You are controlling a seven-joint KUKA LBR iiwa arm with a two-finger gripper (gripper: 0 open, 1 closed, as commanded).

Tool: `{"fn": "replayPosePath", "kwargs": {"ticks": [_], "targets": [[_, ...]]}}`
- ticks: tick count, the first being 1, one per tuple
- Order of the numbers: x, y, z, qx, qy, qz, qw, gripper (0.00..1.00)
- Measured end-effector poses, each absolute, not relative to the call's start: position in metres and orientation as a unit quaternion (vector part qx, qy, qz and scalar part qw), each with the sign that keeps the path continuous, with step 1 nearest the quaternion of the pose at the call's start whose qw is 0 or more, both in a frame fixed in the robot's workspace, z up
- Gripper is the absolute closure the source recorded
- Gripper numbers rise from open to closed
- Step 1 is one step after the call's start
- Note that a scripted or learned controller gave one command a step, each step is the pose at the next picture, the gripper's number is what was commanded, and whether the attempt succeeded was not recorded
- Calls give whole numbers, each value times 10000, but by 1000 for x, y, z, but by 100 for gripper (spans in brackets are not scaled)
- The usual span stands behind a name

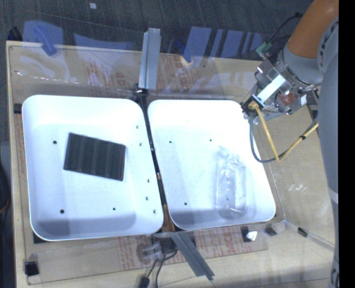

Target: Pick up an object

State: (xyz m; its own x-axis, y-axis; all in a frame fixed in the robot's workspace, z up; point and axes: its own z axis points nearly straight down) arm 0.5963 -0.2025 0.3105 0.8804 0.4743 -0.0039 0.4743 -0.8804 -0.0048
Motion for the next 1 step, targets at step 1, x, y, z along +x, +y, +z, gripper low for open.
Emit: {"fn": "replayPosePath", "kwargs": {"ticks": [1], "targets": [[559,-186,307,-9752,-2214,25,13,100]]}}
